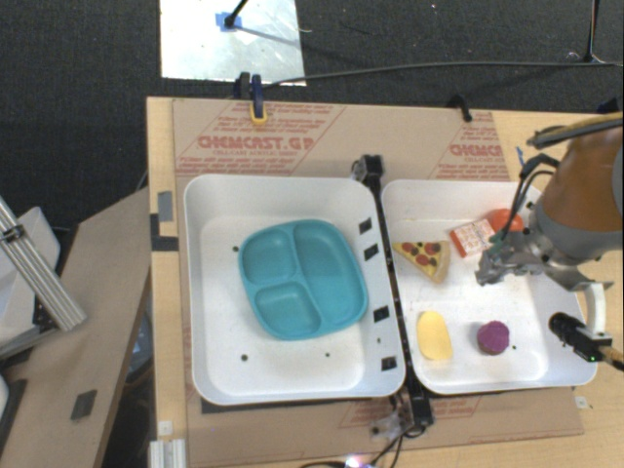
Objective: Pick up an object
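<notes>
Two shallow white bins sit side by side on the bench. The left bin (210, 359) holds a teal plastic divided plate (302, 279) with three compartments, lying near its middle. The right bin (468, 378) holds several small items: a toy pizza slice (423, 257) toward its upper left, a yellow oval object (434, 335) at the lower left, a round purple object (493, 336) just right of the yellow one, and a red-and-white small packet (473, 236) next to an orange object (504, 220) near the upper middle. The arm reaches in from the right of the frame, and its gripper (490, 266) hangs over the right bin, just below the packet and above the purple object. Whether its jaws are apart or closed cannot be told, and nothing is seen between them.
</notes>
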`<state>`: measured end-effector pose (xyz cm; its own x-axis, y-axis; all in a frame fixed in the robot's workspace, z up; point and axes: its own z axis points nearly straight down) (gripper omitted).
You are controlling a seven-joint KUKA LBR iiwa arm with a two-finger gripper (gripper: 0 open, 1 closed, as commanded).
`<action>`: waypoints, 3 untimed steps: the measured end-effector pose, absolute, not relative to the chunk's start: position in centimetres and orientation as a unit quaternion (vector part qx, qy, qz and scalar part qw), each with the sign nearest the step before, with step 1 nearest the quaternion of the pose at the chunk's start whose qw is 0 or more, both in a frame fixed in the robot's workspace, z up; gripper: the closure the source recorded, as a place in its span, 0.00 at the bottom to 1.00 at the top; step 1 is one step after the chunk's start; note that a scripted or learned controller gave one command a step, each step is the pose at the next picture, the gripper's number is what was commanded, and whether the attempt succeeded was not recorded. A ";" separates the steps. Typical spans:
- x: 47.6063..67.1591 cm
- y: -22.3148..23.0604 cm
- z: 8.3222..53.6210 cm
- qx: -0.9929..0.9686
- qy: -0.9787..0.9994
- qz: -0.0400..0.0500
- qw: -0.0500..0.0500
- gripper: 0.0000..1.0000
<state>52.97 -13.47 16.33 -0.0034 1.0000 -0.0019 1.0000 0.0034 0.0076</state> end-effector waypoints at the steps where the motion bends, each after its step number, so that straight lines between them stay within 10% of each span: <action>1: 53.2 -13.5 21.7 0.706 0.709 0.002 0.003 1.00; 3: 51.9 -2.2 22.2 0.704 0.711 0.002 0.000 1.00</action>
<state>51.95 -2.16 22.20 -0.0102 0.9999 0.0019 0.9999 0.0101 0.0026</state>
